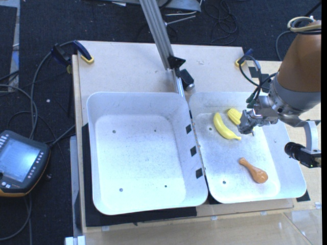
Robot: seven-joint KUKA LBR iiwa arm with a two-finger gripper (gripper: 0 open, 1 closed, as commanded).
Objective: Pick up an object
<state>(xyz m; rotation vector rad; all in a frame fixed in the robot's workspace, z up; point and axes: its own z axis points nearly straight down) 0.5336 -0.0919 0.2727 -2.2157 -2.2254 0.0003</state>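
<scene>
Yellow banana (225, 127) looks light, smooth plastic; I'd pinch mid-curve, though I can't tell my gripper's (247, 126) finger spread.

Yellow banana (225, 127), orange-tan drumstick (254, 170), white speckled bins (102, 106), orange arm band (302, 60).

In the right bin (286, 185), the gripper (247, 124) hovered beside two yellow bananas (225, 126), above an orange drumstick (254, 170).
</scene>
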